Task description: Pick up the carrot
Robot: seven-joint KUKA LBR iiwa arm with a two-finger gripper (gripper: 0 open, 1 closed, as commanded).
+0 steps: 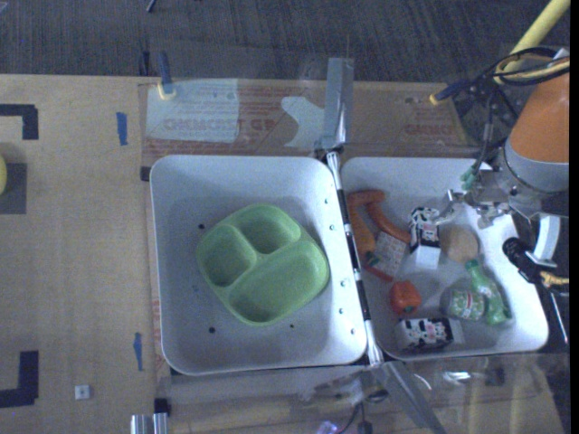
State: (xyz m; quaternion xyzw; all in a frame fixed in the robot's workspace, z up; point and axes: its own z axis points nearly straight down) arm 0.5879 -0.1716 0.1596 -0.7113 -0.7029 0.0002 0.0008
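Seen from above at a slant: 2 white bins side by side on the bench. In the left bin [181, 188], 1 green divided plate [262, 262], roughly central, with 3 compartments.

In the right bin [529, 331], a cluster of small things. At about 10 o'clock within that bin, the carrot [369, 217]: orange, long and bent, lying close along the bin's left wall, with its lower end touching a pale packet [389, 254]. Just at 3 o'clock of the carrot, a small cow-patterned carton [423, 227], upright. Beside that carton at 4 o'clock, a tan round item [461, 242]. Near the bin's middle, a small red item [405, 295]. At 5 o'clock, a green bottle [477, 302] on its side; at 6 o'clock, a second cow-patterned carton [425, 333] lying flat.

Reaching in from 3 o'clock, the grey arm [541, 120] with its orange band. Gripper [481, 197] at the bin's 1 o'clock corner, well apart from the carrot, with the upright carton between them. Cannot tell how far open the pincer is; nothing visibly held.
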